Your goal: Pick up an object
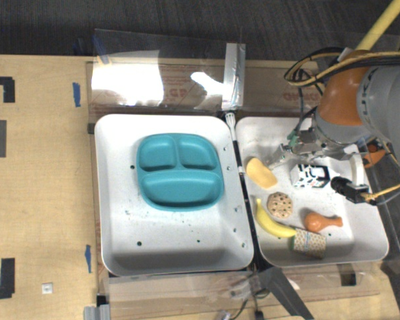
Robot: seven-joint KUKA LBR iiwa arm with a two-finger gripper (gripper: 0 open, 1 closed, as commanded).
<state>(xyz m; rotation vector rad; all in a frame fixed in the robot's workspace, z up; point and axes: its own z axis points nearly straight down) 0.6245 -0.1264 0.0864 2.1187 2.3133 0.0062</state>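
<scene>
Arm (360,99) comes in from the right, wrist with orange band over the far part of the right bin (370,242). Gripper (311,172) hangs low over the bin floor, roughly mid-bin toward the far side; can't tell whether it is spread or pressed together, and nothing visible in its grip. Objects all lie on the right bin's floor: pale yellow wedge-like piece (261,173) at left, just beside the bin's left wall; round cookie (279,205) nearer, right of the wedge; banana (273,222) just beside the cookie on its near-left side; orange drumstick-shaped toy (322,221) to the right of the banana; small patterned cylinder (309,243) nearest the front wall, close to the banana's tip. Left bin (113,199) carries a teal three-compartment plate (180,171), roughly centred.
</scene>
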